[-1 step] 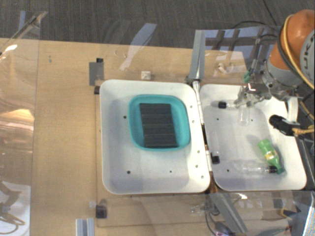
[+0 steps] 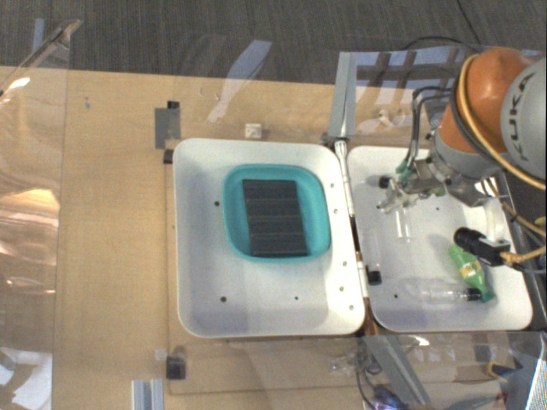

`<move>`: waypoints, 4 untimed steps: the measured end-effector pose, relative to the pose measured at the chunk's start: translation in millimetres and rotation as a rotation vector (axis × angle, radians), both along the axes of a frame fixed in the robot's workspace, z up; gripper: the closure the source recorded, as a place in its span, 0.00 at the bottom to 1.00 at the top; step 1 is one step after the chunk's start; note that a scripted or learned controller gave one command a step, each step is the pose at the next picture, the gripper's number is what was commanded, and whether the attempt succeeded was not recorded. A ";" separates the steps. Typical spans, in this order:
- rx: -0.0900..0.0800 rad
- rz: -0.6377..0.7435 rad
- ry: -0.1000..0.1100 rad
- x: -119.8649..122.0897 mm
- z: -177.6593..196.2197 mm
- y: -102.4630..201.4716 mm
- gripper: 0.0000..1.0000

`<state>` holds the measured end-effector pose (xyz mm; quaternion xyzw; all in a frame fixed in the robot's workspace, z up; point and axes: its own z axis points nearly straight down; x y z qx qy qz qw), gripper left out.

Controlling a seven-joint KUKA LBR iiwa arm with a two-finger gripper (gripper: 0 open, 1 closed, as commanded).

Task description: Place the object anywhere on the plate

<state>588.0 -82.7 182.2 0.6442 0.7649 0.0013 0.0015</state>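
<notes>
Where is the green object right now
In the camera view, the green object lies in the right bin, near its right wall, below and right of the end effector. The teal plate sits in the left bin.

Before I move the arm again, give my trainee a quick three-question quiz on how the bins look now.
1. True or false: the dark ridged block lies on the teal plate.
2. Which bin holds the green bottle? A) left bin B) right bin C) neither, it is on the bench
3. Fill in: the gripper is over the ____ bin, apart from the green bottle.

Key
1. True; the block sits in the middle of the plate, in the left bin.
2. B; it lies near that bin's right side, beside a clear bottle.
3. Right; toward its upper left part.
</notes>
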 end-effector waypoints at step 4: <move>-0.001 0.242 -0.001 29.4 3.5 78.4 0.00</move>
